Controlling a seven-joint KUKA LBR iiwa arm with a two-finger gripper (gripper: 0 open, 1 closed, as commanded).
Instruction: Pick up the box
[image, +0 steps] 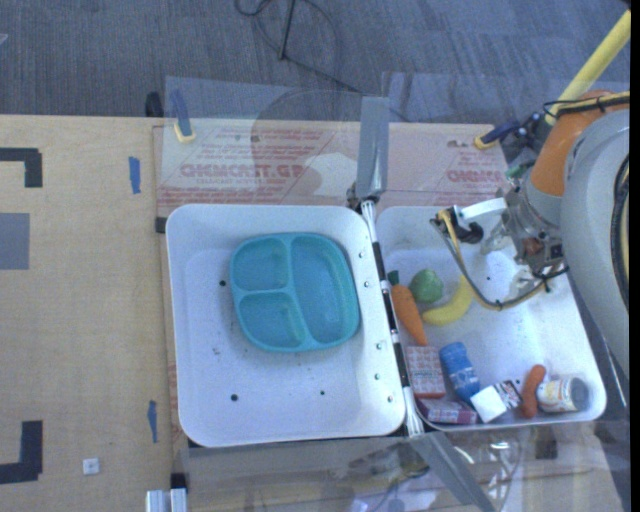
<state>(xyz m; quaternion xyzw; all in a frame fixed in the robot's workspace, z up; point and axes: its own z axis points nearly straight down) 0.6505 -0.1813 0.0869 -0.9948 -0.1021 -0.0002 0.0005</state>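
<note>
Gripper (503, 262) above right bin (572, 330), finger state hidden. Red box (425, 371) wedged between carrot (407, 312) and blue can (459, 368); fingers likely snag neighbours.

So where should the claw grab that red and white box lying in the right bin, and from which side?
Probably from straight above, closing across the short width of the box. It lies flat against the left wall of the right bin, with the blue can close on its other side, so the claw should drop one finger into the narrow gap there.
</note>
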